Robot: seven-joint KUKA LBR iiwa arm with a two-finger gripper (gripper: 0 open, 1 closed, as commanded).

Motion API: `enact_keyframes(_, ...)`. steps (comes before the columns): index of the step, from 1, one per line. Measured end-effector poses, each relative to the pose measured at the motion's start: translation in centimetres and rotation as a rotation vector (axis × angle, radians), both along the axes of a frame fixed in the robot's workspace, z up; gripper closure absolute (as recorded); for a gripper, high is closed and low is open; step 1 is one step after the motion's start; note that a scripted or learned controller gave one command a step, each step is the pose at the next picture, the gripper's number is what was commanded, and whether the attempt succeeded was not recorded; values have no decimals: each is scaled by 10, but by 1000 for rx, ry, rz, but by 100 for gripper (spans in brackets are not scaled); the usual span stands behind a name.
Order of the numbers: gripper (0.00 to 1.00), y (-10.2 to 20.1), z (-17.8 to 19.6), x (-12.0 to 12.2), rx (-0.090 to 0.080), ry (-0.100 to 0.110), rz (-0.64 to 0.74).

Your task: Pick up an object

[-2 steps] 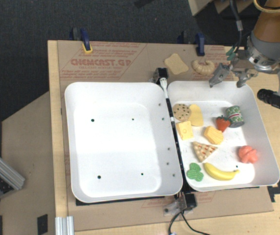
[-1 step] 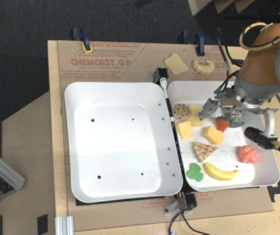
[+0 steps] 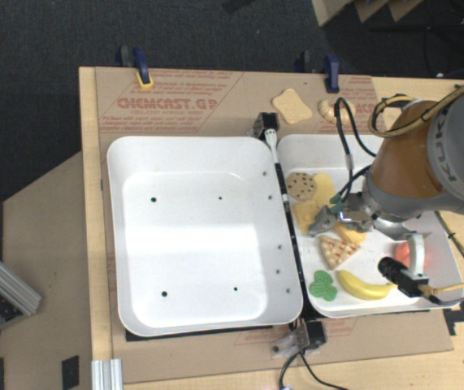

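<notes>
The grey arm [image 3: 443, 165] reaches in from the right, its orange band above the wrist, and bends down into the right bin [image 3: 451, 295]. Its tool [image 3: 329, 218] sits low among the play food (whether open or closed, I cannot tell). Two white bins lie side by side on the counter [image 3: 93, 120]. One banana [image 3: 365, 285] lies near the right bin's front edge, its long axis left to right, just beside one green piece [image 3: 323, 286]. One cookie [image 3: 300, 186] lies nearer the back.
</notes>
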State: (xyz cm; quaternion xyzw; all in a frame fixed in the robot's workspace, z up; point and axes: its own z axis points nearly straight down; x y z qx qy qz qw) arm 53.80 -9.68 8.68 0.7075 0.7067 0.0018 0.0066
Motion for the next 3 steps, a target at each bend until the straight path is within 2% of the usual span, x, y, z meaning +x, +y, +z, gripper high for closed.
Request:
enact_keyframes(1, 100, -1, 14, 3, 0, -7, -1)
enact_keyframes(2, 0, -1, 13, 3, 0, -5, -1)
enact_keyframes(3, 0, -18, 0, 60, 4, 5, 2)
